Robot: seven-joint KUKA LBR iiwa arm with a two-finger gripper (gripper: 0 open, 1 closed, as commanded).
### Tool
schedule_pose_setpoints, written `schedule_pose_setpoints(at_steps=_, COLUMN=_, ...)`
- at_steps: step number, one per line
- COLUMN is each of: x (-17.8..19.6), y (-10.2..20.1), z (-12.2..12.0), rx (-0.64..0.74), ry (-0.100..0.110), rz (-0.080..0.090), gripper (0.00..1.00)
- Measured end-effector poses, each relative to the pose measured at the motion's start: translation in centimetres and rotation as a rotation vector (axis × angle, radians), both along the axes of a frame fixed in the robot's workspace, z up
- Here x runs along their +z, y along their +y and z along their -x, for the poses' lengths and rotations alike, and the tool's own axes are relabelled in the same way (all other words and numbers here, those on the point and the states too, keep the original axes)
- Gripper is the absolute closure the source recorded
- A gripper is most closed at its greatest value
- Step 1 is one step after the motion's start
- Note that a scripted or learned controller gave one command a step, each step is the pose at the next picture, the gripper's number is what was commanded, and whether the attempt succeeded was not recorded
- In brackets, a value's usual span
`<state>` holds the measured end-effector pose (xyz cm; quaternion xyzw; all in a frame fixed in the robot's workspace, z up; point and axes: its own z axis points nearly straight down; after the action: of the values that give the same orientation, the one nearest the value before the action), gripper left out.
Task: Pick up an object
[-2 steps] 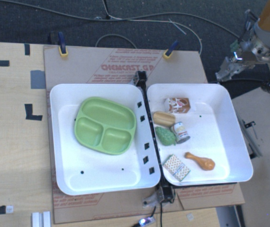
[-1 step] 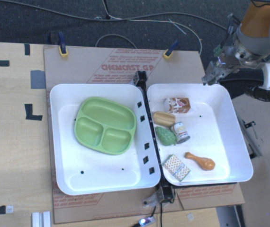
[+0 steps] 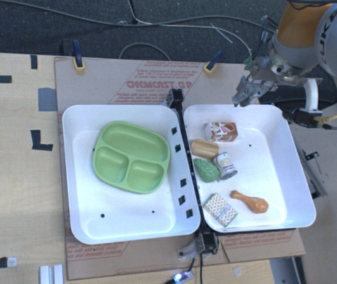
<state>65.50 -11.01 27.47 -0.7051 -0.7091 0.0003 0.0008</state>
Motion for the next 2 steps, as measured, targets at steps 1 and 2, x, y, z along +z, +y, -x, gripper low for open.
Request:
schedule_pose_setpoints(at_steps=1, x=-0.6, y=4.5, z=0.0, rx=-0.001, ry=0.000, rz=0.001, gripper=1.00)
schedule_pose_setpoints(at_steps=2, x=-2.7, y=9.6, z=1.4, rx=-0.001, ry=0.003, rz=0.000, gripper=1.00)
